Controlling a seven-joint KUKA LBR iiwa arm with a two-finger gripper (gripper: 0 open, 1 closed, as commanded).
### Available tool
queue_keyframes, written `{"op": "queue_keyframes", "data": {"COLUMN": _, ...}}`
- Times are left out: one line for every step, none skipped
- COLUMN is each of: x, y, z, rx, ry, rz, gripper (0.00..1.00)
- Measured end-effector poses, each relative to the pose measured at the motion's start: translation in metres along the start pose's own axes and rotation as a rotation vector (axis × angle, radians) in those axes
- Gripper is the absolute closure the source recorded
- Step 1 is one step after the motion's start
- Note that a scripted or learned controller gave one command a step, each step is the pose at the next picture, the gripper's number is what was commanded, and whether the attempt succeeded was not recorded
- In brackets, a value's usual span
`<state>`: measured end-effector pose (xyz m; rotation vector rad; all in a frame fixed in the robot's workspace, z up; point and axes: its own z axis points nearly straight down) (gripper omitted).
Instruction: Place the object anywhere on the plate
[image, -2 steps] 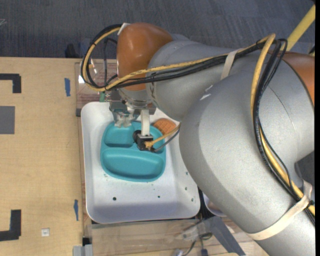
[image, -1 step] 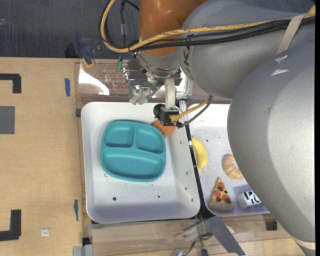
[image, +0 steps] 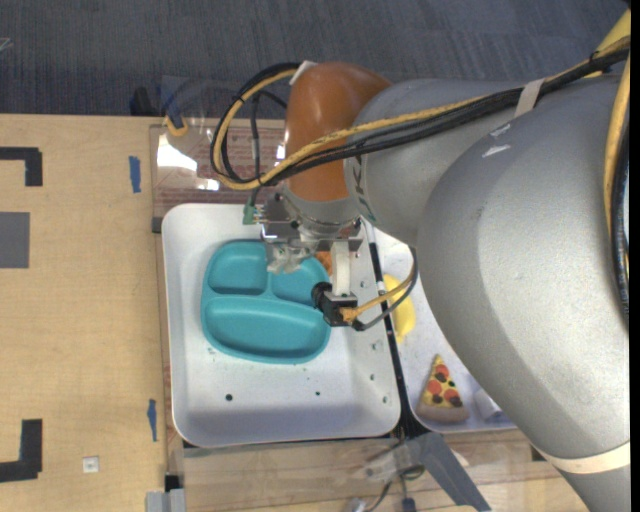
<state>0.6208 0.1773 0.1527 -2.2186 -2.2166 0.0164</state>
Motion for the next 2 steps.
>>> {"op": "queue_keyframes", "data": {"x": 0.008, "y": 0.036, "z": -0.177, "rx": -0.027, "ry": 0.008, "rz": -0.003, "gripper": 1.0}}
{"op": "queue_keyframes", "data": {"x": -0.016, "y": -0.048, "z": -0.096, "rx": -0.005, "ry": 0.002, "rz": 0.0, "gripper": 1.0}}
